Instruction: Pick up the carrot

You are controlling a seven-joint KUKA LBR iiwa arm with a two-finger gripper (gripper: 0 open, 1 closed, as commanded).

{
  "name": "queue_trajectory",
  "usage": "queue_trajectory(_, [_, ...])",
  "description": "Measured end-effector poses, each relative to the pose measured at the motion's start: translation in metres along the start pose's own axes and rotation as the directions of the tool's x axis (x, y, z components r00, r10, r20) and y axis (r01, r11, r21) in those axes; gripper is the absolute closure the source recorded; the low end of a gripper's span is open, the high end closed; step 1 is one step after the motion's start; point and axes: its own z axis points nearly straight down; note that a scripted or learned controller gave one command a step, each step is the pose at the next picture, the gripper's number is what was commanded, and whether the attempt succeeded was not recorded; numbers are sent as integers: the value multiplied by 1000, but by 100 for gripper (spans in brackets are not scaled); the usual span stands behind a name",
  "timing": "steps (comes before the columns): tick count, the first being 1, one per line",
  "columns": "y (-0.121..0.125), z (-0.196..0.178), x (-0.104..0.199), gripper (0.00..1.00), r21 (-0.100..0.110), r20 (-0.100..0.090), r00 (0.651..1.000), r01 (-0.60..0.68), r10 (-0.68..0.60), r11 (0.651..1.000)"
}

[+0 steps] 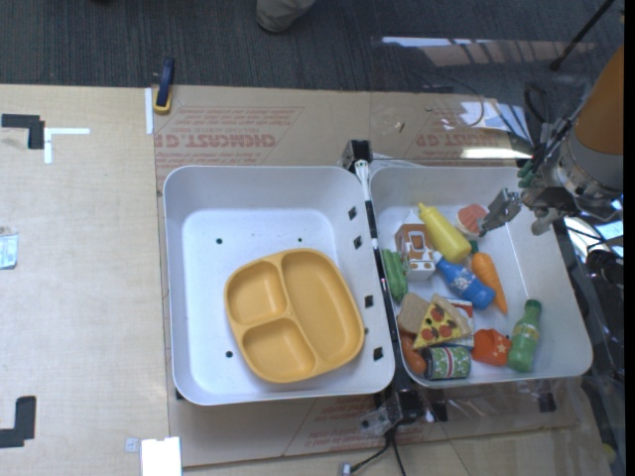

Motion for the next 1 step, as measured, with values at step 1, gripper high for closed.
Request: queue_trajectory(1, [-34,102,-33,0,-1,-1,995,101,-101,995])
